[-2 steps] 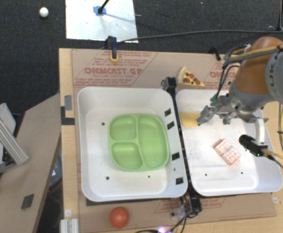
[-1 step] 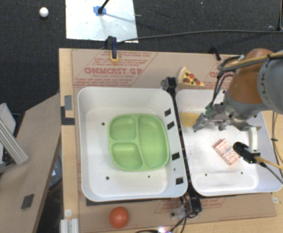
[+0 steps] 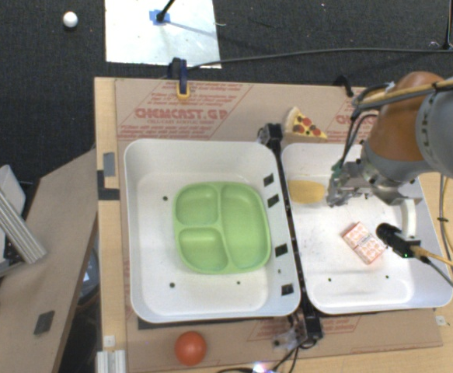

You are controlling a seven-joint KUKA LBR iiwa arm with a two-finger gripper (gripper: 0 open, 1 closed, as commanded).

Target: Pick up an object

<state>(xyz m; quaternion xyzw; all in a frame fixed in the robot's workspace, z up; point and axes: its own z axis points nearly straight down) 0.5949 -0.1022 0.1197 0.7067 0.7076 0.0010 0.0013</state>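
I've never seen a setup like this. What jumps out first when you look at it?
Probably the bright green divided plate lying alone in the left white bin. Next, the grey arm with its orange band reaching into the right bin, its gripper beside a yellowish object, near a small pink box.

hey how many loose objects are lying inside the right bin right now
2: a tan piece at the right bin's upper left, and a pink block near its middle. The arm may hide more.
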